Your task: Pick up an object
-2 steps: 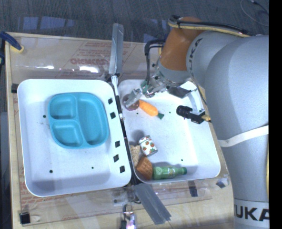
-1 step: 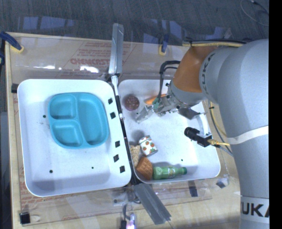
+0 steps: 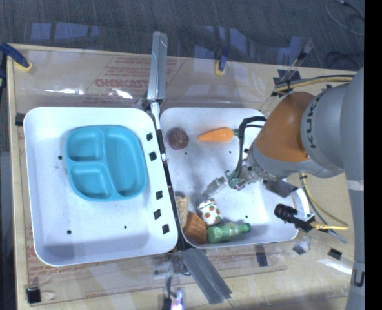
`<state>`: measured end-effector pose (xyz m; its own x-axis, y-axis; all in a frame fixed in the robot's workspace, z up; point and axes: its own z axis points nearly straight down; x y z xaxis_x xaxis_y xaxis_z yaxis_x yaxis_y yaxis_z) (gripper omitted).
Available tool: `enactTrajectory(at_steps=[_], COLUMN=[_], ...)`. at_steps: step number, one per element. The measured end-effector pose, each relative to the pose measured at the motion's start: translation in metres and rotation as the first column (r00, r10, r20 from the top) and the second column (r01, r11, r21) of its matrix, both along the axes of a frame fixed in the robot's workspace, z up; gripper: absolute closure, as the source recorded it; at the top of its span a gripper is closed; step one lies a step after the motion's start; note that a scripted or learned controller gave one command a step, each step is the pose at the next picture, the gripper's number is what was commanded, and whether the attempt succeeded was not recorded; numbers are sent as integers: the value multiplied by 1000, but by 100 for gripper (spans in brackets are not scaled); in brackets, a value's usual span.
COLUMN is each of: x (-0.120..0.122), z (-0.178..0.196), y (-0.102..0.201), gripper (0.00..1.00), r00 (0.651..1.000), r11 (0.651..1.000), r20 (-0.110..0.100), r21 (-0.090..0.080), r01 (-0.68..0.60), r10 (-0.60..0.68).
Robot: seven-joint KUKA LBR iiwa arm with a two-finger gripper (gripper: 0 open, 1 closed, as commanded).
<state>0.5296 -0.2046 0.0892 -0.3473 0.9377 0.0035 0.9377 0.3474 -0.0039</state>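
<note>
My gripper (image 3: 223, 181) hangs low over the middle of the right bin (image 3: 268, 228), open, with nothing between its fingers. One silver finger (image 3: 211, 187) points toward the bin's lower left. An orange carrot (image 3: 215, 134) lies at the bin's far side, above the gripper. A dark reddish ball (image 3: 177, 137) sits to the carrot's left. Just below the gripper stands a small white patterned cup (image 3: 208, 212). A green bottle (image 3: 228, 231) lies on its side along the near wall, and a brown-orange piece (image 3: 194, 225) rests beside it.
The left bin (image 3: 49, 237) holds a blue divided tray (image 3: 106, 161). A beige item (image 3: 181, 205) sits against the right bin's left wall. The grey arm with its orange band (image 3: 284, 137) covers the right bin's right side. Cables (image 3: 320, 221) trail off the bin's right corner.
</note>
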Motion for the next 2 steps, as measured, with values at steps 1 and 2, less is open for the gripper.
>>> enactTrajectory(at_steps=[1,2], x=[66,88], z=[1,2], y=[-6,-7], gripper=[0,0], r00=[995,982], r11=[995,982], r20=[2,5], r21=[-1,-2], r01=[-101,-190], r10=[101,190])
